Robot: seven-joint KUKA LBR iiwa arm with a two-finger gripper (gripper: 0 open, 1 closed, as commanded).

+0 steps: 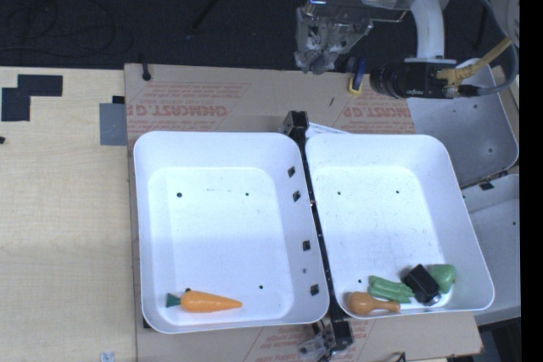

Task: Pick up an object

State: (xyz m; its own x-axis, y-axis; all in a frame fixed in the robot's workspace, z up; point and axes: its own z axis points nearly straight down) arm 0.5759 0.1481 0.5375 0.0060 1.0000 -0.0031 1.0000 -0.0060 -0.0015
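Camera view: orange carrot (209,301), green stem, lying in left bin (153,182); hand (320,55) raised, finger state unclear.

Both bins, the left bin (153,182) and the right bin (458,208), look like smooth white plastic with a soft sheen. They sit on a sheet of matt brown cardboard (212,102) printed with red lettering. The worktop (59,208) to the left has a pale wood-grain finish. The carrot (208,302) in the left bin is glossy orange plastic. In the right bin's near corner, the green pieces (390,288) and the tan pear-shaped piece (369,303) look like shiny plastic, the black block (422,283) duller. The tool (322,47) appears as bare grey metal.
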